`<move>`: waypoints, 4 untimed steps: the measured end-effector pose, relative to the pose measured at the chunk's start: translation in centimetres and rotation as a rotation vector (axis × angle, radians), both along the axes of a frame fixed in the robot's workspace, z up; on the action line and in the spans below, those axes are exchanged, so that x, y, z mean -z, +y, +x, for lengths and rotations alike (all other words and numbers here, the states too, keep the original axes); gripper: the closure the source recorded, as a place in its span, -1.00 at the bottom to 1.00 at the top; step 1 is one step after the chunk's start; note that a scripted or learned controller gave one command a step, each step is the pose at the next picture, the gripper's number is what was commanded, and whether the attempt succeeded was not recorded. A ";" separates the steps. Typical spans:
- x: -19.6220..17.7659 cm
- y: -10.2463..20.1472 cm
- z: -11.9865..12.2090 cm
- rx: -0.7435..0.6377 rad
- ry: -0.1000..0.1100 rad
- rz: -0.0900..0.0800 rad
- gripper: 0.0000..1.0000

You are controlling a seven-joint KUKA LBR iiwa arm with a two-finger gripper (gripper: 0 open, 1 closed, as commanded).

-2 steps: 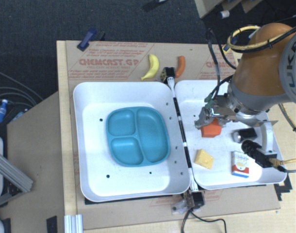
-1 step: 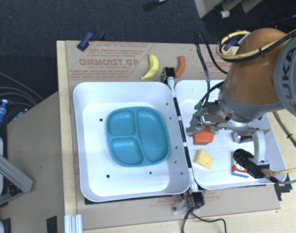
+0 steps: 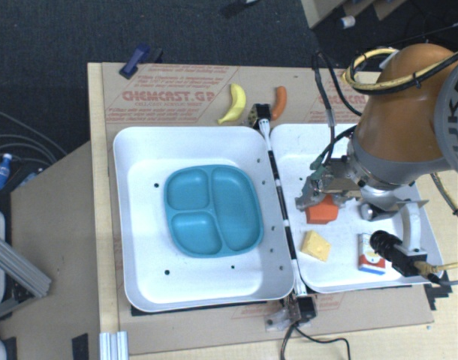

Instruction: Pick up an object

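Note:
In the right bin (image 3: pixel 304 145) lie an orange block (image 3: pixel 323 213), a pale yellow cheese wedge (image 3: pixel 315 246) and a small red, white and blue carton (image 3: pixel 371 259). My gripper (image 3: pixel 317 194) hangs low over the bin, right at the top edge of the orange block. The block rests on the bin floor just below the gripper. The big orange arm body covers the back right part of this bin. The left bin (image 3: pixel 135 156) holds a blue divided plate (image 3: pixel 212 209).
Behind the bins, on the cardboard, lie a yellow banana (image 3: pixel 234 104) and an orange carrot-like piece (image 3: pixel 278 102). A blue object (image 3: pixel 134 61) sits at the bench's far left corner. Cables run along the right side.

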State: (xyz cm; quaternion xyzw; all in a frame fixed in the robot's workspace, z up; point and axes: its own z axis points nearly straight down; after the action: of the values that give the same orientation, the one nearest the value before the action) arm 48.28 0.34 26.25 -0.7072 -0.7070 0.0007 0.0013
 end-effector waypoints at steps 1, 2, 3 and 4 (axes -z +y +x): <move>-0.1 -2.8 2.6 0.000 -0.004 -0.002 1.00; 1.2 0.5 -0.4 0.000 0.001 0.000 1.00; -0.6 -5.4 1.3 0.000 -0.004 -0.002 1.00; 2.5 3.2 -0.4 -0.001 0.001 0.000 1.00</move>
State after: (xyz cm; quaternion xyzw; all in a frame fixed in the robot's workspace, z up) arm 47.85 3.52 23.74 -0.7069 -0.7073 0.0011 0.0018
